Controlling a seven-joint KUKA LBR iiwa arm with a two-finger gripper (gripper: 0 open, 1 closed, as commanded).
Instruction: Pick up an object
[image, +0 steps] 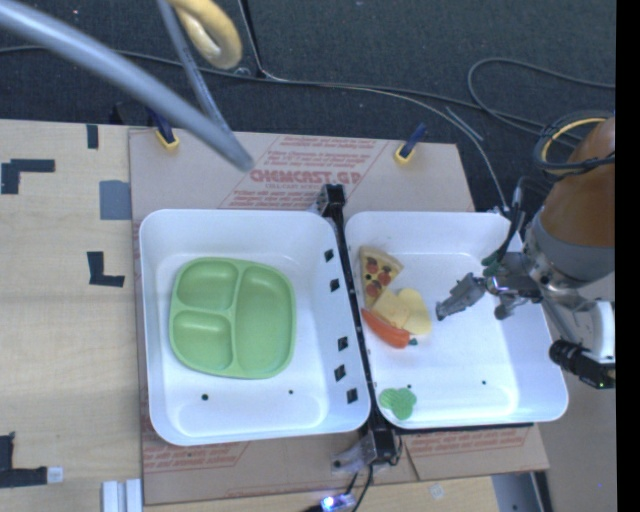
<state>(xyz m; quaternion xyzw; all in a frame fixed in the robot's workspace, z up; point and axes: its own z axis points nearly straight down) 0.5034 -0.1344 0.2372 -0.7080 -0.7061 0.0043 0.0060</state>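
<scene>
Looming grey over the right bin (520, 395), the gripper (455, 298) is hovering, jaws seemingly narrowly parted and holding nothing, so it should be descending squarely onto the yellow toy (408, 309) just beyond them.

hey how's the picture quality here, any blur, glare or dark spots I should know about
Camera view: even, soft lighting over both bins; the right bin looks bright white with little shadow. A grey bar crossing the top left is blurred, out of focus near the lens. The gripper and toy food, such as the pizza slice, are slightly soft. The dark floor at top holds little detail.
</scene>
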